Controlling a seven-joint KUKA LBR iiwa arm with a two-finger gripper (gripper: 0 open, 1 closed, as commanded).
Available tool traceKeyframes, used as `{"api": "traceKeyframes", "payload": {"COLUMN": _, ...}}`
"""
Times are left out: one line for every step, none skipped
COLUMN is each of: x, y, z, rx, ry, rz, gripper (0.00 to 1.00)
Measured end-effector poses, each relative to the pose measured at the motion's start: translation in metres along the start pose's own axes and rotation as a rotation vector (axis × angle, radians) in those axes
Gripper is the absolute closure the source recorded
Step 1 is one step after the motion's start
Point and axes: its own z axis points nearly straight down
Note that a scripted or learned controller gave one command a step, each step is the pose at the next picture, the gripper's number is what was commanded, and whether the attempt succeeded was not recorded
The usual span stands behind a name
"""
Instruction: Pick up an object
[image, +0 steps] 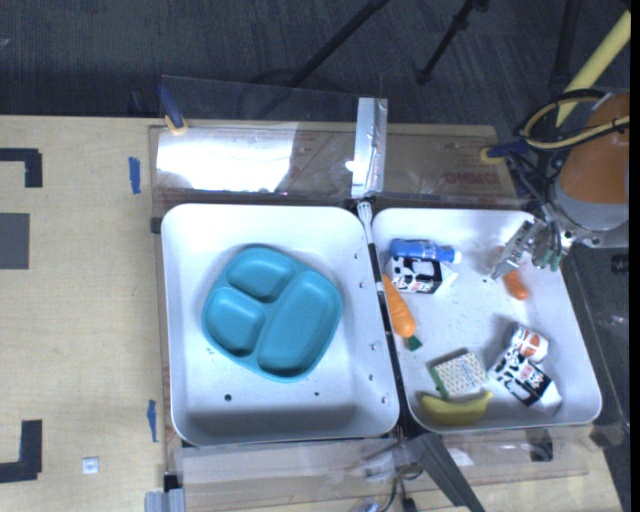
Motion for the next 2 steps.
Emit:
{"api": "traceKeyframes", "payload": {"x": 0.0772, "y": 0.0987, "z": -0.1045, "rx": 0.002, "ry": 0.008, "rz": -0.043, "gripper": 1.0}}
{"api": "traceKeyframes", "payload": {"x": 0.0771, "y": 0.0985, "z": -0.1044, "rx": 0.003, "ry": 0.008, "rz": -0.043, "gripper": 0.0}}
